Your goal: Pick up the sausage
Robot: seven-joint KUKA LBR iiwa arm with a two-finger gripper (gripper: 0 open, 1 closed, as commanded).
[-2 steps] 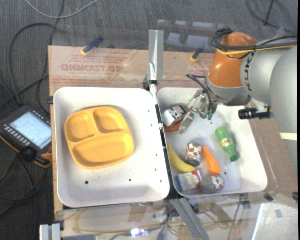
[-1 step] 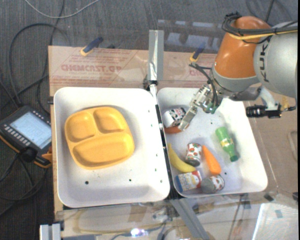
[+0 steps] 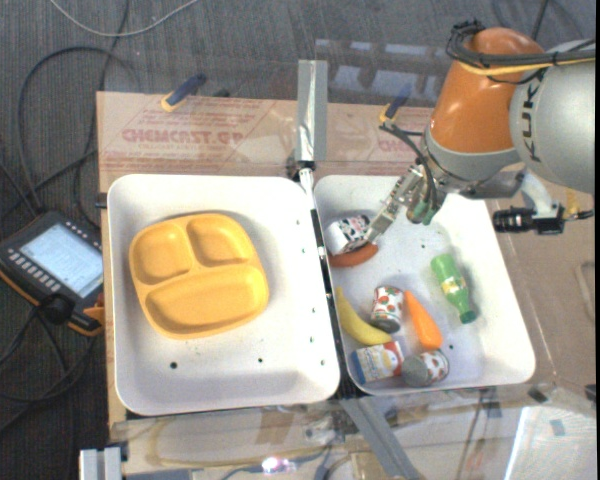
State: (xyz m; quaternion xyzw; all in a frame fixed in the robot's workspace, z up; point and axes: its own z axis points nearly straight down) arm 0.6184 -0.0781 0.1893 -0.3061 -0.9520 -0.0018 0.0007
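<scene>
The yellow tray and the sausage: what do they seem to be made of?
Yellow tray: likely molded plastic, one even color, soft sheen, rounded compartment walls. Sausage: probably toy plastic or rubber, smooth reddish-brown surface; the material is hard to tell at this size.

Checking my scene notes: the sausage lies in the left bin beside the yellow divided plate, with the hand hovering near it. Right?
Not quite. The camera view shows the sausage in the right bin, near its left wall; the yellow divided plate is in the left bin. The hand is near it.

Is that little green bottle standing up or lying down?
Lying down. The green bottle rests on its side on the floor of the right bin, its length stretched out flat, just right of the carrot.
</scene>
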